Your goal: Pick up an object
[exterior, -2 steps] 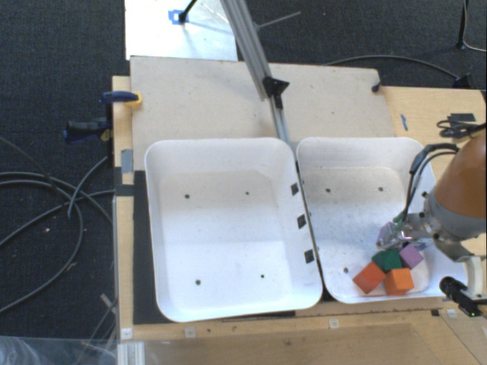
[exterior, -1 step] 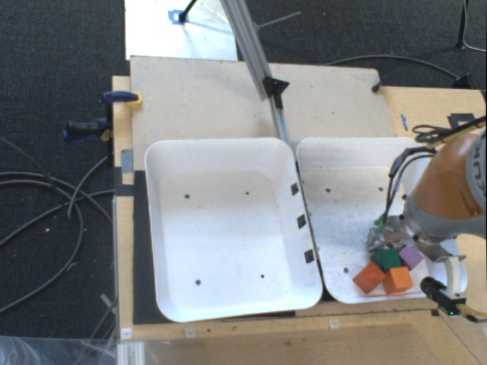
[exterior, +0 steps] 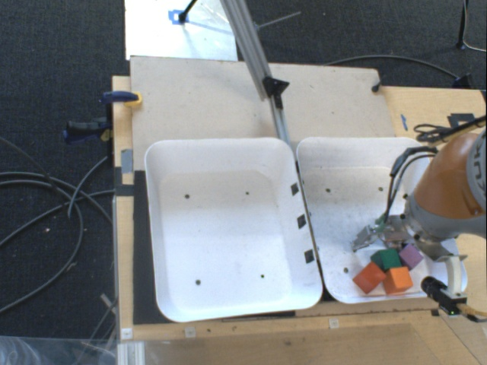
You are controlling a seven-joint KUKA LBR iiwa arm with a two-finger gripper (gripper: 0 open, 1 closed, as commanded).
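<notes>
bins (exterior: pixel 221 226): white plastic, smooth, slight sheen | counter (exterior: pixel 198 101): pale board, matt, wood-look at rt edge | floor (exterior: pixel 53 52): dark carpet, rough | pole (exterior: pixel 247 29): bare metal, brushed | arm (exterior: pixel 453 185): orange band glossy, grey shell satin | hand (exterior: pixel 369 238): metallic | blocks (exterior: pixel 388 268): matt, foam or wood, can't tell

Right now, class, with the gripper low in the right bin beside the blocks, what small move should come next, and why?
Probably a short shift toward the green block. The gripper sits just up and left of the cluster in the right bin, with nothing visibly between its fingers. The red block, orange block and purple block crowd it.
</notes>
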